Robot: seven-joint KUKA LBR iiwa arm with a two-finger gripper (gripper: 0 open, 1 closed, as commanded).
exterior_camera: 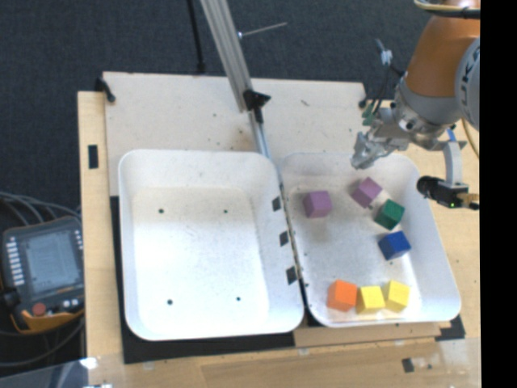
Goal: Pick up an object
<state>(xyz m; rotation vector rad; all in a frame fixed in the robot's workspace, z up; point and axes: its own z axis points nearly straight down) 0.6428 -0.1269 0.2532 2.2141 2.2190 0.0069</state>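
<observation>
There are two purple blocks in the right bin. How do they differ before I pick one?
The left purple block stands alone on bare bin floor; the right purple block sits close beside the green block. The right one looks paler and lies nearer the tool, which is above the bin's far edge. Both are small cubes of similar size.

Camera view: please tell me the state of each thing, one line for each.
gripper: above the right bin's far edge, holding nothing visible
two purple cubes: resting in right bin, apart
green cube: resting, tilted
blue cube: resting
orange cube: resting beside the yellow ones
two yellow cubes: resting side by side
</observation>
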